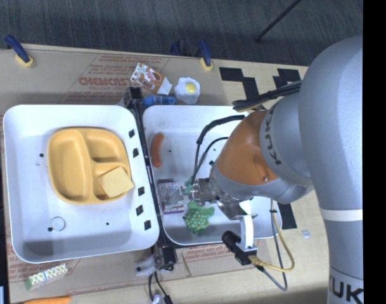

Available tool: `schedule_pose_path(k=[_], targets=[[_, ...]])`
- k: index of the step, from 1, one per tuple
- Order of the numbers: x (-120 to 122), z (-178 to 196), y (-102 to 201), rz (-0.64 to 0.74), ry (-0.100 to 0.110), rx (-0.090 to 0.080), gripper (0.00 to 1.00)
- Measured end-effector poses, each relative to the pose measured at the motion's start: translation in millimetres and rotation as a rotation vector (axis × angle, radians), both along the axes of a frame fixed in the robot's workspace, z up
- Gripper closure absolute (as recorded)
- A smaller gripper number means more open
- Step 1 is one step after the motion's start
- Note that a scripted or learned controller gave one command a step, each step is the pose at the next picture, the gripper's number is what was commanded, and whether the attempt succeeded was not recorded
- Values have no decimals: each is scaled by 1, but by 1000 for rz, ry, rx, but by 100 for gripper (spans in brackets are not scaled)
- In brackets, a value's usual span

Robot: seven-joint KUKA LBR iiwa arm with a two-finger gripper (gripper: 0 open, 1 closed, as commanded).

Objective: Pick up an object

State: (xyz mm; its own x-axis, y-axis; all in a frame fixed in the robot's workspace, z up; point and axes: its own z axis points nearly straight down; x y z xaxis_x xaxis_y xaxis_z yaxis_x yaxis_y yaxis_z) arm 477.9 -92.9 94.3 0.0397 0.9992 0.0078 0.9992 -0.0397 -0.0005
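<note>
Tool [202,198] of the grey arm, low in the right bin [180,116] just above a green leafy object [198,219]; we cannot tell how it is set, since wrist and cables hide it. We judge the green object the likely target because the tool hangs nearest it. Beside it lie a printed packet [169,195] and, farther up, a sausage [157,151]. A yellow divided tray [72,163] carrying a yellow block [115,182] sits apart in the left bin [21,220].

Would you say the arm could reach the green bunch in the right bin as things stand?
Probably yes: the pincer hangs right over the green bunch, nothing lies between them, and the sausage sits well clear.
</note>
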Motion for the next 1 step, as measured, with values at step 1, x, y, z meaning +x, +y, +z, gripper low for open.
schedule_pose_path(k=[1], targets=[[0, 0, 0, 0, 0, 0, 0]])
